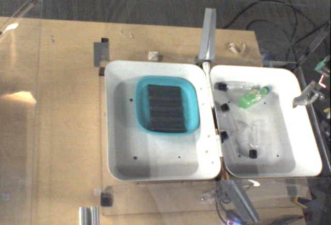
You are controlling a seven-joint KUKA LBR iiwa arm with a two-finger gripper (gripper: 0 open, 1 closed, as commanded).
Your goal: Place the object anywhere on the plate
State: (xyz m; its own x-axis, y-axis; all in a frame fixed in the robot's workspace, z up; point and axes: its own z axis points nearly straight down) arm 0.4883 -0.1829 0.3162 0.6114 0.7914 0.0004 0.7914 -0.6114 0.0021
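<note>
A turquoise plate [140, 110] lies in the left white bin [119, 156], toward its back. A dark grey ridged block [166, 109] rests flat on the middle of the plate. My gripper [306, 95] is a small metallic shape at the right bin's right rim, far from the plate, and nothing shows in it. The rest of the arm is cut off by the frame's right side.
The right bin [289, 164] holds a green bottle [253, 98], a clear bottle with a black cap [239, 86] behind it, another clear bottle [254, 140] standing toward the front, and small black caps [224, 107] along its left wall. Cables lie behind the bench at the right.
</note>
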